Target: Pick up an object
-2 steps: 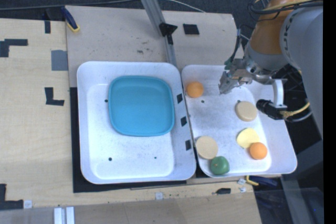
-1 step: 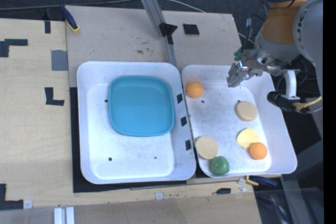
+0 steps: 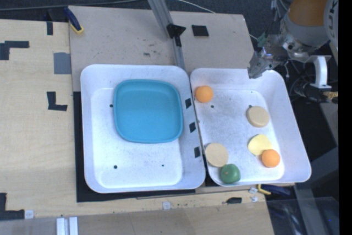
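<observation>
White right bin (image 3: 286, 118), the landmark: gripper (image 3: 257, 70) above its far rim, finger state indiscernible; orange ball (image 3: 204, 94) in its far-left corner; green ball (image 3: 230, 173) at its near edge.

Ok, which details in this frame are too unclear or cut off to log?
- Gripper: small and dark over the right bin's far rim; the camera view does not settle its finger state.
- Arm: cut off by the top and right edges.
- Yellow piece: partly covered by the orange ball, so its full shape is unclear.
- Blue plate: any surface detail too faint to read.
</observation>
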Available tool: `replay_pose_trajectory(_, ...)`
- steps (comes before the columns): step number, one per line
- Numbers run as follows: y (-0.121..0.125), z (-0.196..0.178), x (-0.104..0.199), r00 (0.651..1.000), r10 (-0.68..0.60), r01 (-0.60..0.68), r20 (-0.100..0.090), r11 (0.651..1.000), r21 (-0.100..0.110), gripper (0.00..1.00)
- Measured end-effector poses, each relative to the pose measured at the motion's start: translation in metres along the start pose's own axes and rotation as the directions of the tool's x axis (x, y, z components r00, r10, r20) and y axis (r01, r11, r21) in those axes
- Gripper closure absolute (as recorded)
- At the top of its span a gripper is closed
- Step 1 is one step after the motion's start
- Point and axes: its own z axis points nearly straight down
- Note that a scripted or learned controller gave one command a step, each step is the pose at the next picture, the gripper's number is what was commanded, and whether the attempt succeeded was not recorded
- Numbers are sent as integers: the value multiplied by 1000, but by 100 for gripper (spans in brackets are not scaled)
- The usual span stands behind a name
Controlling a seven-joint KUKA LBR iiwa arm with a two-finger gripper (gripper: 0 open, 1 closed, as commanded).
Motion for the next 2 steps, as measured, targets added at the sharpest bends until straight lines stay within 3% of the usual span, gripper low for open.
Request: replay_pose_trajectory(2,-39,17,112,1000,-4,4,-2,1000,6,100)
